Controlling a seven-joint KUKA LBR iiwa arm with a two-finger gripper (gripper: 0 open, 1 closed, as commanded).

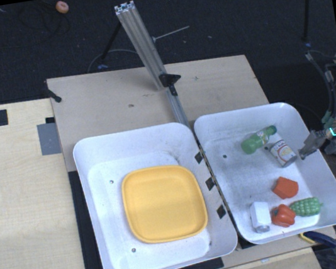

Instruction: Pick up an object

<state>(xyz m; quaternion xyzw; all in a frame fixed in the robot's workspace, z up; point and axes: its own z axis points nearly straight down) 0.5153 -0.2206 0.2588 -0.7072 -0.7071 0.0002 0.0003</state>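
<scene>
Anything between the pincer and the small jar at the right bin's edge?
Nothing visible. The pincer sits at the right bin's right rim, right beside the small jar, with no object between them. The green bottle lies on the jar's far side, out of the path.

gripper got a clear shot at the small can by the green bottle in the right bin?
Probably yes. The gripper sits at the right bin's right rim, right beside the small can. Nothing lies between them. The green bottle touches or nearly touches the can's far side, so it may get nudged.
</scene>
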